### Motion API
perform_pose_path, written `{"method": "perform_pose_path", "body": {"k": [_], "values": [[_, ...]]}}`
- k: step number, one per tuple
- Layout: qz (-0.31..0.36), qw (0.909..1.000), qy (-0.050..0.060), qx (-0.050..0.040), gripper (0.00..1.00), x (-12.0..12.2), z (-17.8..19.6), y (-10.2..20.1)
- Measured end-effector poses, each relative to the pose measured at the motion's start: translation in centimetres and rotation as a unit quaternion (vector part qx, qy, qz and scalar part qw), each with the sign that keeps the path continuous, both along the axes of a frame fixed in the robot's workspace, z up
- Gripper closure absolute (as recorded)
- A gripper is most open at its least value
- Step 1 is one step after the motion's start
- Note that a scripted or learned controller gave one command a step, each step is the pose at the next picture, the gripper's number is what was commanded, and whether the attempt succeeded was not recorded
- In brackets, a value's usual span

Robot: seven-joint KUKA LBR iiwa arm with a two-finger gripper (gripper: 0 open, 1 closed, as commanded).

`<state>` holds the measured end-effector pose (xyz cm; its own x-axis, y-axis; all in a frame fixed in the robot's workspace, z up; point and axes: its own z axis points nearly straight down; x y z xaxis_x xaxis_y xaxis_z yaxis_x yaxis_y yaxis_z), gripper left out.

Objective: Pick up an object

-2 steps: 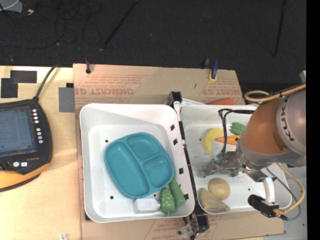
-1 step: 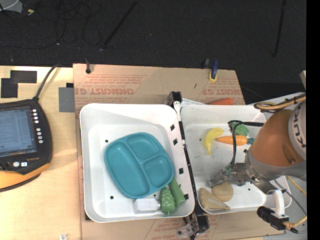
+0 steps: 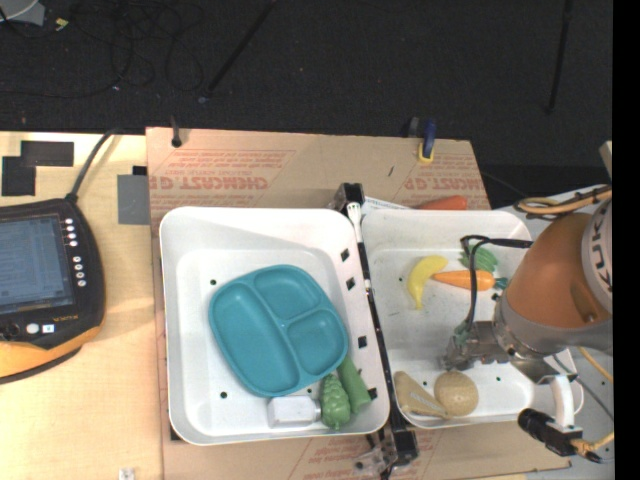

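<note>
Nearest the camera, in the right white bin (image 3: 500, 230), a round tan ball-shaped object (image 3: 457, 394) lies beside a pale beige shell-like piece (image 3: 415, 392), with the end effector (image 3: 472, 350) low just above them, its state impossible to tell, nothing visibly held. Farther back in that bin lie a yellow banana-shaped toy (image 3: 423, 277) and an orange toy carrot with green top (image 3: 468, 279). The left white bin (image 3: 200, 230) holds a teal three-compartment plastic tray (image 3: 277, 327), a green toy vegetable (image 3: 336, 400) and a small white rectangular block (image 3: 293, 410); the bench (image 3: 110, 298) also bears a black and orange handheld control pendant (image 3: 38, 283).
</note>
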<state>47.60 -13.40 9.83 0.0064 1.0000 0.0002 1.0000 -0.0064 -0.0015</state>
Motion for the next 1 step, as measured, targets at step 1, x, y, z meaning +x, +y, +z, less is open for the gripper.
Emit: {"method": "perform_pose_path", "body": {"k": [1], "values": [[0.005,1.0,-0.001,0.0006,1.0,4.43,-1.06,5.26]]}}
